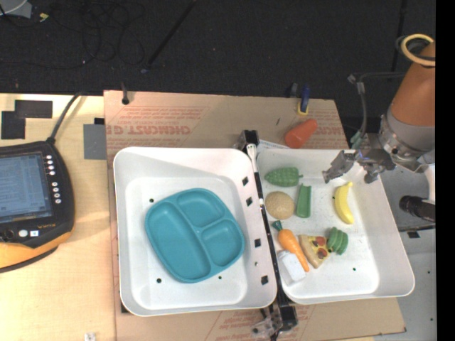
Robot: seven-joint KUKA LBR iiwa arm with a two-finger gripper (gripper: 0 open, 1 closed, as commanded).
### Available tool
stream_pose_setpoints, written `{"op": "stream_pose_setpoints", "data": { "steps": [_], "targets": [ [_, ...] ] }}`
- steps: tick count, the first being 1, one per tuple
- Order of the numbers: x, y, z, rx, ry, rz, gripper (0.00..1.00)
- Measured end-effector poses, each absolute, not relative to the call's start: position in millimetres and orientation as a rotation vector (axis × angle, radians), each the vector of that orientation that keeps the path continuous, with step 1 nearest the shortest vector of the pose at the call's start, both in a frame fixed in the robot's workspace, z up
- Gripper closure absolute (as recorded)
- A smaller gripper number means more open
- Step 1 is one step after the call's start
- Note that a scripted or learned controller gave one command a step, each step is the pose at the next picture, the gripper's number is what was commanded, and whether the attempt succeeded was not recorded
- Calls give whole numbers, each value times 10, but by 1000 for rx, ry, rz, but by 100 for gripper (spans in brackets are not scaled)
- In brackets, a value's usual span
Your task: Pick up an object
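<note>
The arm's upper part is cut off at the right edge. Its gripper [353, 166], fingers apart and holding nothing, hovers over the far edge of the right bin [393, 275], just beside a smooth curved banana [344, 203]. Further left lie a bumpy green vegetable [282, 177], a round tan bun [279, 205], a carrot [292, 247] and a pizza slice [313, 250]. The left bin [135, 190] holds a glossy teal divided plate [194, 234].
</note>
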State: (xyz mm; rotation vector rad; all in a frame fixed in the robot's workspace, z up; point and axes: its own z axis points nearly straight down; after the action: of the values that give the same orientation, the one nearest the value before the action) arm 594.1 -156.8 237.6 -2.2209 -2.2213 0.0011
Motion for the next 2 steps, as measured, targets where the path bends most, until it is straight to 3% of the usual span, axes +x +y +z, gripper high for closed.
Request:
{"op": "stream_pose_setpoints", "data": {
  "steps": [1,2],
  "targets": [
    [5793,-2147,847,-2217,-2210,14,0],
    [6458,-2129,881,-2221,-2225,-3,0]
  ]
}}
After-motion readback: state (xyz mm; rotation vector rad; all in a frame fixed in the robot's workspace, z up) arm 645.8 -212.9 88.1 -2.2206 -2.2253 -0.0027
